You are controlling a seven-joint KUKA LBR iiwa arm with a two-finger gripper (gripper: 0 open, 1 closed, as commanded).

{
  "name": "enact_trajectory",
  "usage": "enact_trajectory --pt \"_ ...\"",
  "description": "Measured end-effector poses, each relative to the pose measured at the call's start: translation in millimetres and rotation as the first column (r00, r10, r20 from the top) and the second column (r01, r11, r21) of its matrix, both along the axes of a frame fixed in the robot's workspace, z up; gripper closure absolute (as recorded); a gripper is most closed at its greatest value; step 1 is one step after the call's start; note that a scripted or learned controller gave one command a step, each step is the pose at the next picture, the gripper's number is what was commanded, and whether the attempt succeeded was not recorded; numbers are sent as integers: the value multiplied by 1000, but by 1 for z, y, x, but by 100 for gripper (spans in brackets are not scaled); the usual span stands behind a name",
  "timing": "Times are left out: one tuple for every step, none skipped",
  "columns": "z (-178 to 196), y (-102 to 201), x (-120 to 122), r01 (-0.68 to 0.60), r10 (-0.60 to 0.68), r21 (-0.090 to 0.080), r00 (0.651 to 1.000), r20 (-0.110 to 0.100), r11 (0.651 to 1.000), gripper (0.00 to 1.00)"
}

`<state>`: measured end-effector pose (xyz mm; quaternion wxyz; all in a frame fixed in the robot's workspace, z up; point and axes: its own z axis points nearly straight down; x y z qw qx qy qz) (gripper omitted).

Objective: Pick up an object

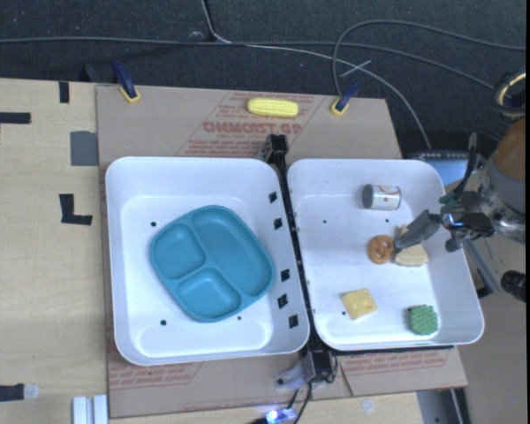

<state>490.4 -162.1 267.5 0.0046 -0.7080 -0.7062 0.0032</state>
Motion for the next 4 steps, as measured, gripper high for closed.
enact_trajectory --pt "5 0 2 -3 3 -2 1000 10 1000 0" --pt "-48 -9 3 -2 2 -1 1000 5 1000 0" --pt "-92 -7 3 -4 4 -1 1000 5 1000 0" --pt "-136 -4 2 -3 3 -1 1000 5 1000 0"
